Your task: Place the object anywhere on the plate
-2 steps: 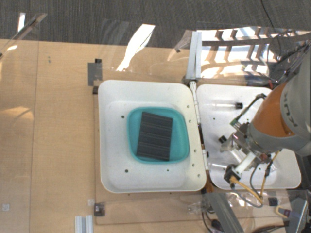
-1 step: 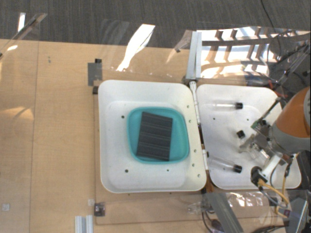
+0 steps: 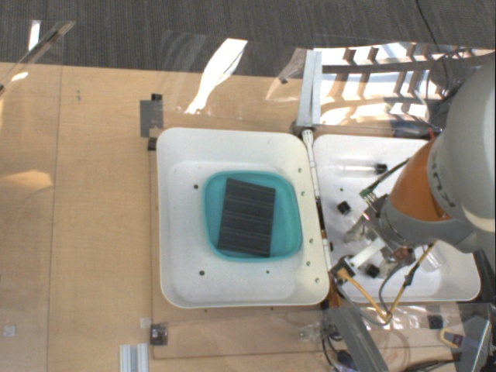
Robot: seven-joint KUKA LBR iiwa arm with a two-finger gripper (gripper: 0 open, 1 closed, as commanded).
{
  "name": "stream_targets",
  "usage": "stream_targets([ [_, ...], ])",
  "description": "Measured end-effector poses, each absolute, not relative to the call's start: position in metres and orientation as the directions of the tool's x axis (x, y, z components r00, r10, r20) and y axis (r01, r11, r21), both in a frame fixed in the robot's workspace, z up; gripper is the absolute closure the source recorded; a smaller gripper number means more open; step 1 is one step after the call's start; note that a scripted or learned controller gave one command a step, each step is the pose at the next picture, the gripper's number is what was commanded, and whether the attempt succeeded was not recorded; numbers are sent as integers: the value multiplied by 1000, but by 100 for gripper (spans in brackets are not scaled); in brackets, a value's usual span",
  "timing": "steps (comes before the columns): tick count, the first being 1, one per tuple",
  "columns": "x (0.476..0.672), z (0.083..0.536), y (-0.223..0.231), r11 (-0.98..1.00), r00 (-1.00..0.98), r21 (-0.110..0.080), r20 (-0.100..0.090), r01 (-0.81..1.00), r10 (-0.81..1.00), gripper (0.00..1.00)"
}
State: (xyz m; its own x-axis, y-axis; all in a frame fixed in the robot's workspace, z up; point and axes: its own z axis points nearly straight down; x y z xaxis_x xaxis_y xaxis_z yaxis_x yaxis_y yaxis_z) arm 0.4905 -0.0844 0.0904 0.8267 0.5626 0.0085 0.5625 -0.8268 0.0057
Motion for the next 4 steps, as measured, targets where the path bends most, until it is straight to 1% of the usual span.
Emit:
stream_targets([
  [1,491,101,-88,-826,826,13,6,564,564,100],
  [2,498,256,15,-795,795,4,6,607,607,100],
  [3,497,256,15,-795,795,3,5,607,607,0],
  [4,529,319,70,-911,911,5,9,412,412,0],
])
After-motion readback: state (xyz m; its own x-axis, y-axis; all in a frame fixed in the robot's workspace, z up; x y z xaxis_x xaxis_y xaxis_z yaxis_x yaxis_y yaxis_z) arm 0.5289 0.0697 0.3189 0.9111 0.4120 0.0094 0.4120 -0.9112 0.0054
